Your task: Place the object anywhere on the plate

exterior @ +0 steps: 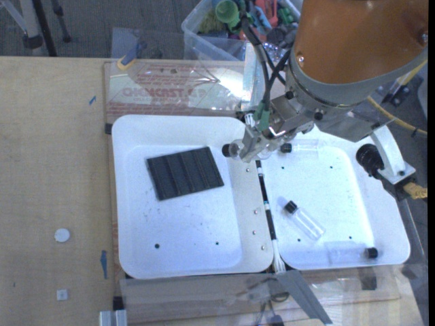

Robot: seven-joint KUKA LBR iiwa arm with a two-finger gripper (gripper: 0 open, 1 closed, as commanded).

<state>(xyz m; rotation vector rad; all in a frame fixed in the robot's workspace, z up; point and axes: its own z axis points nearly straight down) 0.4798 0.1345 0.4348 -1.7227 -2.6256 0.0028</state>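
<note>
At nine o'clock on the bench [47, 182], a small white disc [62, 235] lies alone on bare wood. Just right of it, the left bin [136, 250] holds a dark ribbed plate [185, 172], tilted slightly, toward the bin's ten o'clock corner. Over the seam between the bins, at twelve o'clock, hangs the gripper [250, 149] beneath the arm [360, 32] and its orange band; whether it is open or closed cannot be told, and nothing is seen in its grasp. At the centre of the right bin [387, 250] lies a clear vial [302, 219] with a black cap, well apart from the plate. A second clear tube [350, 253] rests at that bin's five o'clock edge. Beyond the bins at twelve o'clock sits a tub [204, 36] of coloured toys.
</note>
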